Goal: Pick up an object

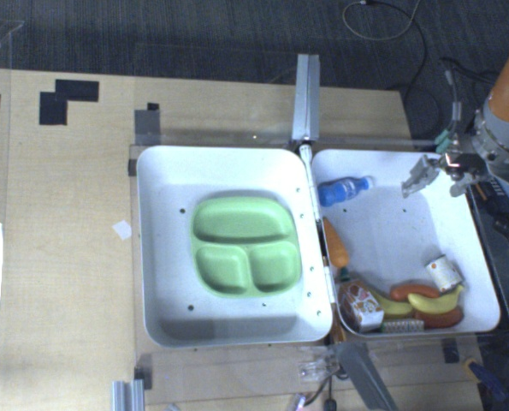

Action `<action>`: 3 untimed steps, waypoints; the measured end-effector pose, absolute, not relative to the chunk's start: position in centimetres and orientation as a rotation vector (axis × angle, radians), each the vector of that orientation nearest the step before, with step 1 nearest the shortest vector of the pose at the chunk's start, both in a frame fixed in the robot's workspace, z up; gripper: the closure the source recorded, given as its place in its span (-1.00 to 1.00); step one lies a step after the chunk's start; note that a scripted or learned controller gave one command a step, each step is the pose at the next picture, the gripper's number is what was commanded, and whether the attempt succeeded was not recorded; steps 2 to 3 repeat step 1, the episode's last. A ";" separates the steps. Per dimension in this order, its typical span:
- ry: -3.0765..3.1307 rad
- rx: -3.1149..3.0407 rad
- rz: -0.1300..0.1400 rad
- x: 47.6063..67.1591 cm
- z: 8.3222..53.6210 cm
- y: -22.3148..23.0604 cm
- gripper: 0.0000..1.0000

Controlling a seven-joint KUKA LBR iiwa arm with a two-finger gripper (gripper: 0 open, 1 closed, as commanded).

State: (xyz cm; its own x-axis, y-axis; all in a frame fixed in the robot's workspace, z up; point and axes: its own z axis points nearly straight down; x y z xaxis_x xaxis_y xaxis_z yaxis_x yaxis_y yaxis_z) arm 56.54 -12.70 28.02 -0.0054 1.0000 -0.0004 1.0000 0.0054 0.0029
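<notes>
My gripper hangs over the far right part of the right bin, its two fingers spread open with nothing between them. A blue bottle lies on its side to the gripper's left, near the bin's far left corner. An orange item rests against the left wall. Along the near wall lie a round brown and white package, a yellow banana, red sausages and a small white can.
The left bin holds a green divided tray. A metal post stands behind the wall between the bins. Cables run over the dark floor at the back right. Bare white floor shows in the middle of the right bin.
</notes>
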 end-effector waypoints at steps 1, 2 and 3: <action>2.595 1.761 0.005 55.4 28.9 -11.3 -1.00; 2.595 1.761 0.005 55.4 28.9 -11.3 -1.00; 2.595 1.761 0.005 55.4 28.9 -11.3 -1.00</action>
